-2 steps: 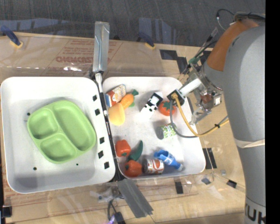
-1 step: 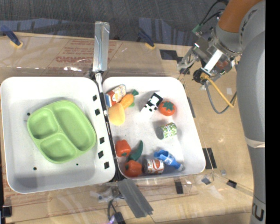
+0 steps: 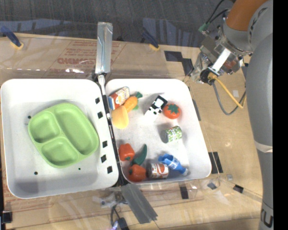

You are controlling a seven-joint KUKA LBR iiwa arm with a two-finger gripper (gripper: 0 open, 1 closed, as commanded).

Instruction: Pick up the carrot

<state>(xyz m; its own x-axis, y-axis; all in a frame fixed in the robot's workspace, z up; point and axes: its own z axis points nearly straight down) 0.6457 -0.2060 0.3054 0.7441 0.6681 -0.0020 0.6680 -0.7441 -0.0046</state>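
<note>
Carrot (image 3: 130,102) lies in the right bin (image 3: 196,128), near its top left corner: a short orange cone with a green tuft, slanted, its thick end touching a yellow, smooth, rounded fruit (image 3: 120,117) below it and a small orange-and-white carton (image 3: 118,97) just beside it on the left.

Starting from the near edge of that bin I see a red tomato (image 3: 138,172) against a tin (image 3: 158,170) with a red and white label, and a blue glossy piece (image 3: 173,163) whose shape I can't make out. Just above sit a red pepper (image 3: 126,151) and a dark green curved thing (image 3: 140,155). Mid-bin there is a small green-patterned can (image 3: 173,134) on its side, then a second tomato (image 3: 172,110) with a green top, touching a black-and-white toy (image 3: 156,105) too small to identify.

The left bin (image 3: 14,143) holds a matte green plate (image 3: 62,134) with three compartments.

Farthest off, the gripper (image 3: 201,75) hangs past the right bin's top right corner, over the bench, well apart from the carrot. From this angle I cannot tell how its jaws are set. The arm's (image 3: 259,56) grey body is cut off by the frame.
</note>
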